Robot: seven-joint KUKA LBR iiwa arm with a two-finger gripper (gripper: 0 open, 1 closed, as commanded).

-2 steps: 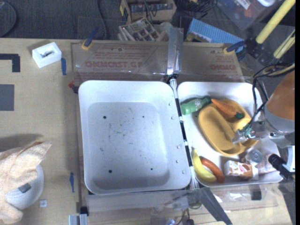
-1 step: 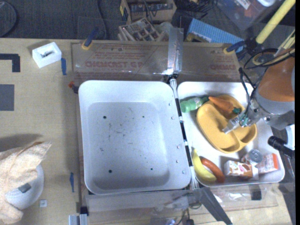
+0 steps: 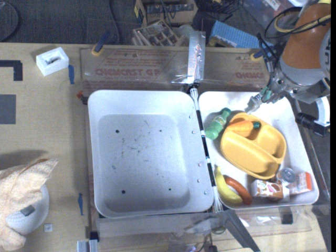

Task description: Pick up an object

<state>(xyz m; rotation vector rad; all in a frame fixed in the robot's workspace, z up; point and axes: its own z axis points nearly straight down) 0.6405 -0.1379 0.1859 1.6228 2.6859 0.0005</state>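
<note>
From above, two white bins sit side by side on the bench. The left bin has only dark specks on its floor. The right bin is crowded: a yellow divided tray lies tilted in the middle, with an orange carrot-like piece at its upper edge. A green bottle lies just left of the tray, near the wall between the bins. Along the front wall rest a banana, a red sausage-shaped toy touching it, a small carton and an orange packet.

The arm comes in at the upper right, and its gripper hangs over the far edge of the right bin, just above the tray. Its opening cannot be told at this size, and nothing is seen held.
</note>
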